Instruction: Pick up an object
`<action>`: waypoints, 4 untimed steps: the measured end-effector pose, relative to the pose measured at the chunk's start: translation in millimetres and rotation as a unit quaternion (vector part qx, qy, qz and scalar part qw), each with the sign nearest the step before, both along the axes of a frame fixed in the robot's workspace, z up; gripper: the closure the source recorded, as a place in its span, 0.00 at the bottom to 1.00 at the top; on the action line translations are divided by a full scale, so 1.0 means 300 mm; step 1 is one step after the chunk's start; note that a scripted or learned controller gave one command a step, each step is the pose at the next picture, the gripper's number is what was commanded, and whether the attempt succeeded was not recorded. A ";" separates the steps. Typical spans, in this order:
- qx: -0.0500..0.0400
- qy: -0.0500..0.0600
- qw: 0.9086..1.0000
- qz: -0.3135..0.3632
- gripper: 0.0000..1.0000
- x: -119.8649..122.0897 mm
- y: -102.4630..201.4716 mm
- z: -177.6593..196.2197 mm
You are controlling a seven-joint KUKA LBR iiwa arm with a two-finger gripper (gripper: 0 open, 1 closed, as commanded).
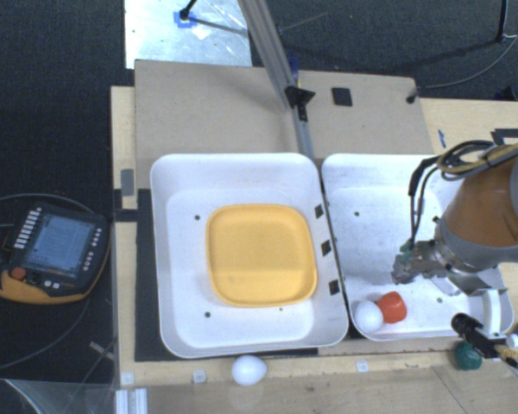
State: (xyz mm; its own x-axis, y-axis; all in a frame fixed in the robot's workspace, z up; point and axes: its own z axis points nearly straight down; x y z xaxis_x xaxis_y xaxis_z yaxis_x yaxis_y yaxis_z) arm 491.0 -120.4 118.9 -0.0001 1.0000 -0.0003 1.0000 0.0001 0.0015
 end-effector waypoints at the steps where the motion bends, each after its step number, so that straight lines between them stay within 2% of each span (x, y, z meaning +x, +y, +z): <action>1: 0.000 -0.002 1.000 0.000 1.00 -0.009 -0.007 0.205; 2: 0.000 -0.002 1.000 0.000 1.00 -0.015 -0.011 0.413; 3: 0.000 -0.002 1.000 0.000 1.00 -0.012 -0.011 0.553; 4: 0.001 0.000 1.000 0.003 1.00 0.015 0.187 0.526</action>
